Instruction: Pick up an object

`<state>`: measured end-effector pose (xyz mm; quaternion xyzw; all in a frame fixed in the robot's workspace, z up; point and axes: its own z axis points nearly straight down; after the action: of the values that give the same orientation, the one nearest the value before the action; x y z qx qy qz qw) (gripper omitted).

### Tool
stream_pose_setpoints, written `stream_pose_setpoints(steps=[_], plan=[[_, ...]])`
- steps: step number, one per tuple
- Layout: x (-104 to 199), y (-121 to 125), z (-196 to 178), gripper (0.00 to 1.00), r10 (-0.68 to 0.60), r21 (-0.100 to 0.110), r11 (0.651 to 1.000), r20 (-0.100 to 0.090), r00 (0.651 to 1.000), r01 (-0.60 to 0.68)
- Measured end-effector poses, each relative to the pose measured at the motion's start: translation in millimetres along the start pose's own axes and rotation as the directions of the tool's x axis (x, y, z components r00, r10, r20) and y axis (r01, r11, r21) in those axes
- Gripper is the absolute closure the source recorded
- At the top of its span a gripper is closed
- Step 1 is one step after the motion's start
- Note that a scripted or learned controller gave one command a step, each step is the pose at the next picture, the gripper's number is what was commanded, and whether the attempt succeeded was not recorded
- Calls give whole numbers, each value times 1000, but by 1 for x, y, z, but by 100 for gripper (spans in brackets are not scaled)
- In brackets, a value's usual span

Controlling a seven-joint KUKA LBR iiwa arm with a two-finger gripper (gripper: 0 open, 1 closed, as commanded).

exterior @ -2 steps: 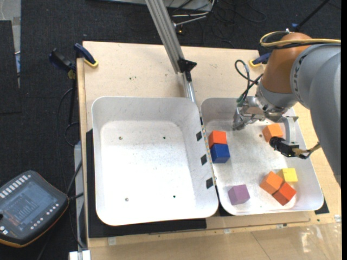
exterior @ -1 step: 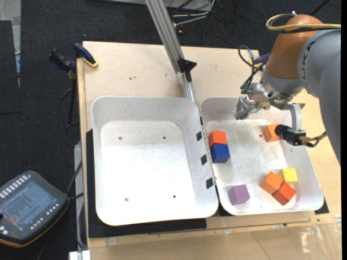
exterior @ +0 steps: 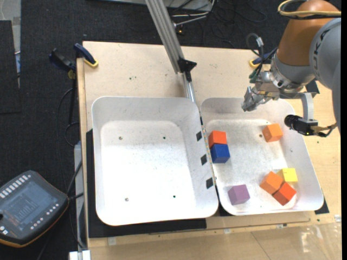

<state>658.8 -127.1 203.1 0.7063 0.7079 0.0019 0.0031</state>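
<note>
Seen from above at a slant, a pale wooden bench [exterior: 135, 69] carries two shallow white bins side by side. The left bin [exterior: 146, 156] is bare white plastic with a few dark specks. The right bin [exterior: 255, 115] holds seven small blocks, loosely scattered and well apart for the most part, which would leave room for a gripper to come down beside each. An orange block [exterior: 218, 137] touches a blue block [exterior: 220, 153] near the divider; another orange block [exterior: 272, 132] sits alone near the far right wall; a purple block [exterior: 238, 194] lies toward the front; a yellow block [exterior: 289, 174] and two orange-red blocks [exterior: 278, 187] cluster at the front right. All are roughly cube-shaped, so none has a clear long axis (each rests flat, turned slightly differently). The gripper [exterior: 250, 103] hangs over the right bin's far edge, pointing down, nothing between its fingertips; its jaw state cannot be told.
</note>
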Motion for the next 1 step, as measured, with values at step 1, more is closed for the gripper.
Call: stream_pose_setpoints(steps=[1], plan=[[0, 2, -48, 100, 0, -1, 1000, 0, 1000, 0]])
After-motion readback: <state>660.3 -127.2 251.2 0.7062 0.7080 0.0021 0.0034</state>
